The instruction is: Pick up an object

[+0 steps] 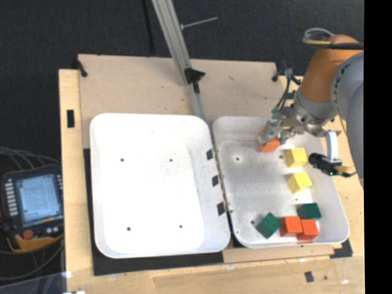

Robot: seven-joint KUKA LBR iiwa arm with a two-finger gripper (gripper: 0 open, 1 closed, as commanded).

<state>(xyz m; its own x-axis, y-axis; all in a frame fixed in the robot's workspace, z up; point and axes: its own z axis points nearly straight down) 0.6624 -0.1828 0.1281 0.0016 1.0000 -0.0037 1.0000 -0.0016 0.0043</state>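
Reaching left, arm lowers over orange block.

No text, label, brand or number can be read anywhere. The handheld control pendant, left of the desk, has a lit screen, but its contents are too small and blurred to make out. The blocks and bins carry no visible markings.

2 white bins, 2 yellow blocks, 2 green blocks, and 3 orange blocks.
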